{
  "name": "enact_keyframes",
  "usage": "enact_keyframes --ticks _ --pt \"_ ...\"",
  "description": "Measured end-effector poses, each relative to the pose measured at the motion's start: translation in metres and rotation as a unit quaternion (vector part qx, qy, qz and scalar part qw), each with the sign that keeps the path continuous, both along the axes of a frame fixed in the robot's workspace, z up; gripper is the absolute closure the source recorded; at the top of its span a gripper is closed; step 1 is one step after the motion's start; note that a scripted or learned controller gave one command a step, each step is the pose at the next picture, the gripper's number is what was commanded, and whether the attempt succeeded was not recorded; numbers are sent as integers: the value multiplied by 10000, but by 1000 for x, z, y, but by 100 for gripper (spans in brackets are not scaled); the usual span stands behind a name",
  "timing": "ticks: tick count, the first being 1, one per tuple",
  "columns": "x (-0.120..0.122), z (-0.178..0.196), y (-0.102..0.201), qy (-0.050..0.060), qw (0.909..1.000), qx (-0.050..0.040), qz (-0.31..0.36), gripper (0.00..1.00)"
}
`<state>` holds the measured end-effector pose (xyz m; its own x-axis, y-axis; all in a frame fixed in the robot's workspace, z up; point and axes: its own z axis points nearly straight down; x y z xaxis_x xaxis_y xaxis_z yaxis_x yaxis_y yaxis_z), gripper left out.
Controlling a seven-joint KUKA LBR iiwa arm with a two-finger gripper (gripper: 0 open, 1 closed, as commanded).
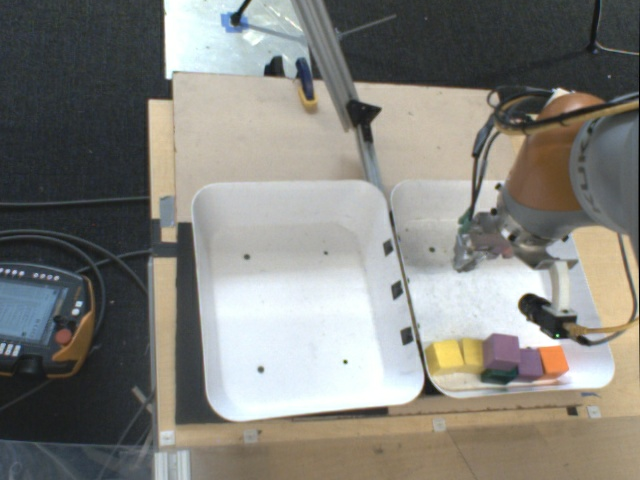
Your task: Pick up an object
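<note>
Because my own wrist and the orange band above it cover much of the view, I cannot tell whether my jaws are open or closed. They show as a small grey, blurred shape low over the upper left part of the right bin, with nothing visible between them. Cables loop around my wrist, and a small black box hangs below it.

The things to pick lie well apart from my jaws, crowded along the bin's near edge. There are two soft-looking yellow blocks side by side, then a purple cube, a flat dark green piece partly tucked beneath it, a lilac block and an orange block. Their edges run together, so exact shapes are hard to make out.

The left bin is smooth white plastic with rounded corners and a few dark dots on its floor. Both bins sit on a pale wooden tabletop. A grey metal pole slants across the top and is cut off by the frame. A handheld control screen at the left is also cut off.
</note>
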<state>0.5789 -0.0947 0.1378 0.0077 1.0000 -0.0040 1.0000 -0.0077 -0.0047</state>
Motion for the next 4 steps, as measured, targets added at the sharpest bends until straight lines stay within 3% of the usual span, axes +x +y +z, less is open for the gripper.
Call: enact_keyframes --ticks 1,2,3,4 --pt "-4 43 -98 -48 10000 -11 6 100" --pt "1 -50 -97 -20 10000 20 37 100" --pt "23 29 -13 -78 9999 30 108 100" --pt "-48 66 -6 -25 10000 27 40 100"
